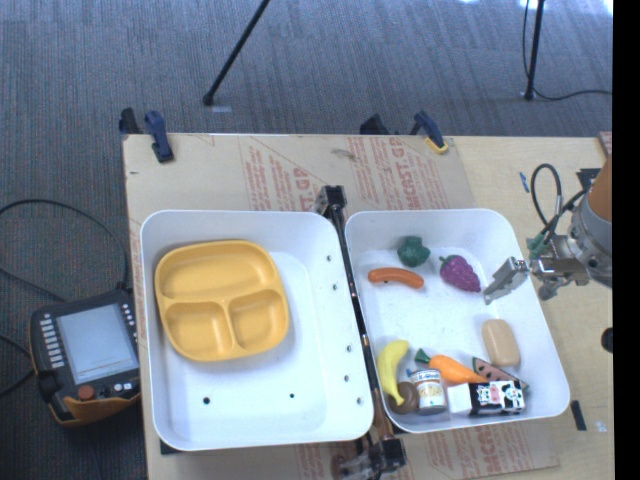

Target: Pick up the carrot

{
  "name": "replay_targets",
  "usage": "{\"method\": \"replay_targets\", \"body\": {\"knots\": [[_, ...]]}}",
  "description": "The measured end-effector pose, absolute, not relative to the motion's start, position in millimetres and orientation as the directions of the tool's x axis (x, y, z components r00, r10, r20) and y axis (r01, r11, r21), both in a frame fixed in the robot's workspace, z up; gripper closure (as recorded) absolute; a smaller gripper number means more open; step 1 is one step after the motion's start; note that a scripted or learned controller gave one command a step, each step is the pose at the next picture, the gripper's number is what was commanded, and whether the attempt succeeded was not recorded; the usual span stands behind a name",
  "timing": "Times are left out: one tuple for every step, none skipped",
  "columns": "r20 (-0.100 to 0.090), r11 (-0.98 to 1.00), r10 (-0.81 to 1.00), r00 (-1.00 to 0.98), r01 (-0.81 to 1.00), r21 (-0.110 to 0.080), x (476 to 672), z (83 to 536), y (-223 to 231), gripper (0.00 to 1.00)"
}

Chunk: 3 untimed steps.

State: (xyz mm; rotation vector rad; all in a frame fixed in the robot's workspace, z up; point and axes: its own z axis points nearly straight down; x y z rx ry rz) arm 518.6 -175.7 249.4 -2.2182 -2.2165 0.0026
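Note:
The carrot, orange with a green top, lies near the front of the right bin, between a yellow banana and a black-and-white carton. My gripper hangs over the bin's right rim, up and to the right of the carrot and well apart from it. Its fingers stand open with nothing between them.
The right bin also holds an orange sausage, a green vegetable, purple grapes, a tan bread piece and a small jar. The left bin bears a yellow divided plate. A pendant lies off the bench's left.

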Motion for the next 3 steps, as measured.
{"method": "replay_targets", "body": {"knots": [[0.004,0.055,0.998,-0.055,0.998,-0.004,475.5,86.2,-134.3,0.0],[0.003,0.047,0.999,-0.047,0.999,0.002,478.1,96.6,-135.7,1.0],[0.002,0.117,0.993,-0.117,0.993,0.005,491.3,215.7,-63.3,1.0]]}}
